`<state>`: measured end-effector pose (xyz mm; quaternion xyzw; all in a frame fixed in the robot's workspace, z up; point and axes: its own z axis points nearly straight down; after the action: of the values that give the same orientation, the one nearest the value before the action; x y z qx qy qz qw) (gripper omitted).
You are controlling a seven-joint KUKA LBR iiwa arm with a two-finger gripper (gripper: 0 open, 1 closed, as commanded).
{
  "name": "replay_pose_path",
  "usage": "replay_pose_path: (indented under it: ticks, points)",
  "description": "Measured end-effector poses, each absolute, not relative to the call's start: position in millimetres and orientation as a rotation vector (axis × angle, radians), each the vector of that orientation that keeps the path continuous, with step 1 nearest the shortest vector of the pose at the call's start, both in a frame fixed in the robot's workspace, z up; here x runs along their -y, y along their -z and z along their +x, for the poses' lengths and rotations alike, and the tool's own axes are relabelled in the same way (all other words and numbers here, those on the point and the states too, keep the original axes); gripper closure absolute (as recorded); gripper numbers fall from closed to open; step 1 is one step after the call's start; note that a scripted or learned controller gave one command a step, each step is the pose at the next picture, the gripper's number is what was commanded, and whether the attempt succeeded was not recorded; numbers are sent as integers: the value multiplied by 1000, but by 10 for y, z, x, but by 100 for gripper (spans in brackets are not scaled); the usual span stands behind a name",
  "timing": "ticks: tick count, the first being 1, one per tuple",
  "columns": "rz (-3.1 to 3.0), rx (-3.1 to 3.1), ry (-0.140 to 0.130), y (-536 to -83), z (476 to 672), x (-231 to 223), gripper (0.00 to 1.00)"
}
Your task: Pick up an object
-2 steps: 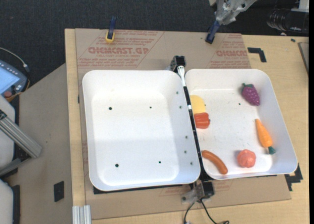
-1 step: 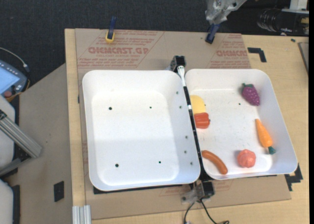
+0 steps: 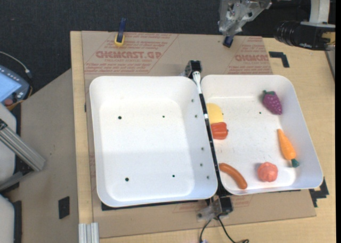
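Your nearest candidate is the purple grape bunch [image 3: 272,102], lying by the right bin's [image 3: 242,88] far right corner; the carrot [image 3: 286,147] runs along its right edge, the sausage [image 3: 233,175] and red fruit [image 3: 267,171] sit by the near edge, and the yellow piece [image 3: 214,112] and red pepper [image 3: 219,130] against its left wall. The gripper [image 3: 233,22] hangs beyond the bin's far edge, above the cardboard [image 3: 138,53]. You would have to come toward the near side and slightly right to reach the grapes.
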<state>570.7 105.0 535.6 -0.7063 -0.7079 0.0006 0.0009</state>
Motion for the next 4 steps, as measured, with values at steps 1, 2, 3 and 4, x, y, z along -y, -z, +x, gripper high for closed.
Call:
replay_pose_path:
  ticks: [1, 2, 3, 4]
  points:
    - [-2226, 2221, 2, -5337, 6287, -1034, 100]
    - [-2219, 2222, -2, -5355, 6081, -1179, 100]
    - [-2217, 2223, -2, -5356, 5819, -1359, 100]
    - [-2221, 2218, -6, -5114, 5632, -1290, 100]
